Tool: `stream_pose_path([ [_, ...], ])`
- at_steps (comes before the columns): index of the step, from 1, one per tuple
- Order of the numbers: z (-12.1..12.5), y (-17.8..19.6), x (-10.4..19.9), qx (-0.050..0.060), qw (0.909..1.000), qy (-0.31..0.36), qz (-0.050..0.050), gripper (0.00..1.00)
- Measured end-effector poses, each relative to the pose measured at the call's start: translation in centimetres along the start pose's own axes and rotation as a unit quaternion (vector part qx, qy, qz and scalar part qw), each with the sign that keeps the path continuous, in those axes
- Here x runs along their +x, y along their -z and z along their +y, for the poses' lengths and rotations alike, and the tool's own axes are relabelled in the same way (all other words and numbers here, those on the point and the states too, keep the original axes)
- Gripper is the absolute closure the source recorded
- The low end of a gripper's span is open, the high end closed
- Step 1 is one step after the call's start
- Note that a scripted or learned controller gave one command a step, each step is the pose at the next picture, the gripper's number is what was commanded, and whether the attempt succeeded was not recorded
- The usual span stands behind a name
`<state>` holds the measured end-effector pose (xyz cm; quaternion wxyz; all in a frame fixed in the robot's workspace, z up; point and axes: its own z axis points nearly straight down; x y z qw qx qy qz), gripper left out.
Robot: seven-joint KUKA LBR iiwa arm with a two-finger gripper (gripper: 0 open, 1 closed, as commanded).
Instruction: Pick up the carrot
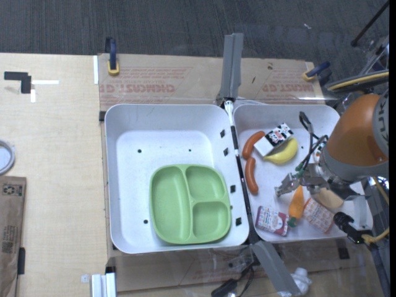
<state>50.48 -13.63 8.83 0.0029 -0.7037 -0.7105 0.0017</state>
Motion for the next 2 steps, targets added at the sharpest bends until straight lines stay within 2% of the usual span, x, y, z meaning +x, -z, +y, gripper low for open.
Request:
stream_pose_path([
  [1, 0.0, 0.6, -0.1, 0.002, 1.0000, -0.002, 0.001, 1.00],
  [2, 0.8, 10.0, 6.5, 0.000, 0.9997, -0.025, -0.001, 1.00],
])
